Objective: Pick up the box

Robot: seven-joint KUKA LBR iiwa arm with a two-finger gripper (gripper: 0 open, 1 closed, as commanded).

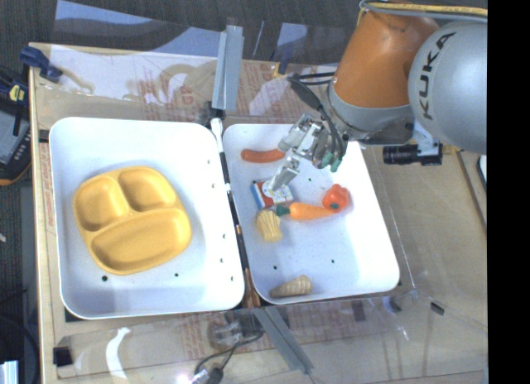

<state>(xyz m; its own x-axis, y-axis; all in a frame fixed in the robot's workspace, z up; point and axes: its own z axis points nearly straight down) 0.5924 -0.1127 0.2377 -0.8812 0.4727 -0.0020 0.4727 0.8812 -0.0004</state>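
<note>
1. Nearest, a ridged tan cone-shaped toy (291, 286) lies in the right bin (377, 242), well below the claw (286, 177).
2. Claw fingers spread, tips just above the small box (262, 194).
3. Left bin (66, 151) holds a glossy yellow divided plate (132, 218).

The box (263, 194) is a small flat carton, mostly red and white with a blue edge, lying tilted on the floor of the right-hand bin, toward its left side and roughly mid-depth. Part of it is covered from above, so the print on it isn't readable from this angle.
</note>
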